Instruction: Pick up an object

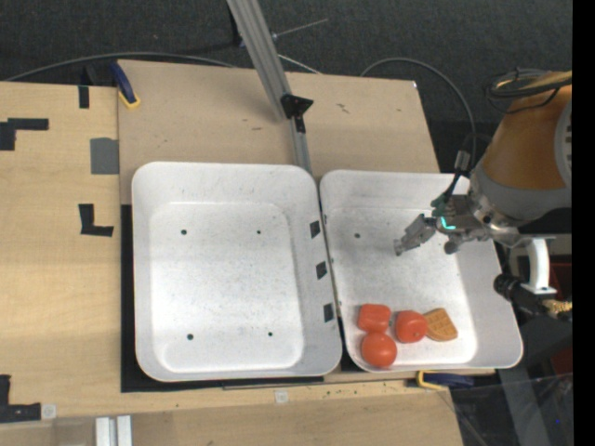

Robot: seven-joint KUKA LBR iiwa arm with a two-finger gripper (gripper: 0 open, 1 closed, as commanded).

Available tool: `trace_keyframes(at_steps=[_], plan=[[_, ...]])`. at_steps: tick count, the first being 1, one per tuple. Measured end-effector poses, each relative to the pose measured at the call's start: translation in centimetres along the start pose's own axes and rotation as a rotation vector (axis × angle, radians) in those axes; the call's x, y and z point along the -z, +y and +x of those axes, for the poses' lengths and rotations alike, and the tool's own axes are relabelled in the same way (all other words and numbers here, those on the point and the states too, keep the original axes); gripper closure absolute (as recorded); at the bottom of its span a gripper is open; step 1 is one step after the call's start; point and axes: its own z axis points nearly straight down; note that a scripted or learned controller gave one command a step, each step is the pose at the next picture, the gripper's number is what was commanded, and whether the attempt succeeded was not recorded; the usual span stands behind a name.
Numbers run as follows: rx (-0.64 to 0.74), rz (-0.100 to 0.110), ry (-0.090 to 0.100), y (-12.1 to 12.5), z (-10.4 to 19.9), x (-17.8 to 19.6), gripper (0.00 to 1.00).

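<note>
- The grey arm with its orange band [530, 147] reaches in from the right edge of the wooden worktop [214, 110].
- Its hand [409, 242] hangs above the middle of the right shallow white plastic bin [372, 198], tilted toward the left.
- The hand's tips are too small and blurred to judge, so I cannot tell how far it is open; nothing is visibly gripped in it.
- Three round red tomato-like objects [376, 319], [410, 326], [378, 349] cluster in the right bin's near corner, close to its front rim.
- A small orange-brown bread-like piece [441, 324] lies just beside them, toward the right.
- These things sit well apart from the hand.
- The left shallow white plastic bin [223, 268] adjoins the right one.
</note>
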Motion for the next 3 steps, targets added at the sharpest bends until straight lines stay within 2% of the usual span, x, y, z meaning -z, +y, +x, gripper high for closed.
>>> trace_keyframes(at_steps=[1, 2, 3], plan=[[0.001, -0.004, -0.001, 0.1, 0.0, 0.2, 0.00], [0.000, 0.002, -0.001, 0.4, 0.0, -6.1, 0.00], [0.000, 0.002, -0.001, 1.0, -0.2, -10.9, 0.00]])
